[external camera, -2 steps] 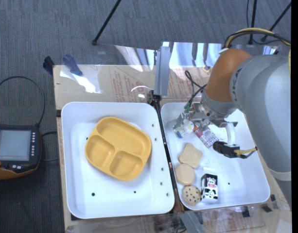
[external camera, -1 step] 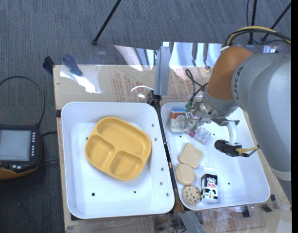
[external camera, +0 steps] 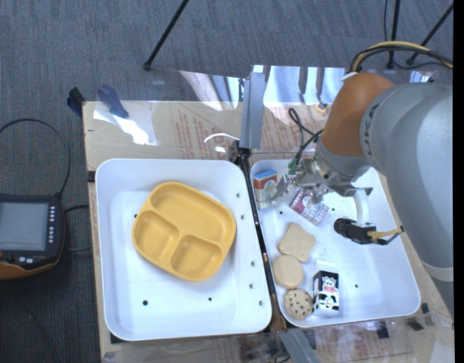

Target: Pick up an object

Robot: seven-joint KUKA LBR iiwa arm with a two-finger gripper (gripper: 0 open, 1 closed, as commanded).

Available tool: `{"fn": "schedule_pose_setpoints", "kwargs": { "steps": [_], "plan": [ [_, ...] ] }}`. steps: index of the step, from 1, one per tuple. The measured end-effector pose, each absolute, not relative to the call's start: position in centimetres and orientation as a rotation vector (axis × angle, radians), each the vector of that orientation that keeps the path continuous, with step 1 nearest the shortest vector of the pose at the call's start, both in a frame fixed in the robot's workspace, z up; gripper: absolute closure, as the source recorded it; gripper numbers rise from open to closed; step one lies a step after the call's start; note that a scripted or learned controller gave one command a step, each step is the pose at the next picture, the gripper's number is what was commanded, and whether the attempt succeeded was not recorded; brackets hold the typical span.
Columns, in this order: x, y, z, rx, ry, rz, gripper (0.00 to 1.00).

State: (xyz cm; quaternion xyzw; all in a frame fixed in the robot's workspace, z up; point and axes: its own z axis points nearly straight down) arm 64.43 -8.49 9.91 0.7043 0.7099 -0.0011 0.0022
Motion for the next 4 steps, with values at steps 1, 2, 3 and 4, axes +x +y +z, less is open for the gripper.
{"fn": "schedule_pose_setpoints", "kwargs": {
  "steps": [1, 2, 3, 4],
  "plan": [
    [64.69, -8.31, 9.22, 2.215, 2.218, 0.001, 0.00],
    [64.93, -8.28, 10.18, 2.204, 2.223, 0.004, 1.00],
    [64.87, -8.25, 10.07, 2.204, 2.225, 0.002, 0.00],
    [64.79, -8.33, 9.24, 2.208, 2.223, 0.005, 0.00]
  ]
}}
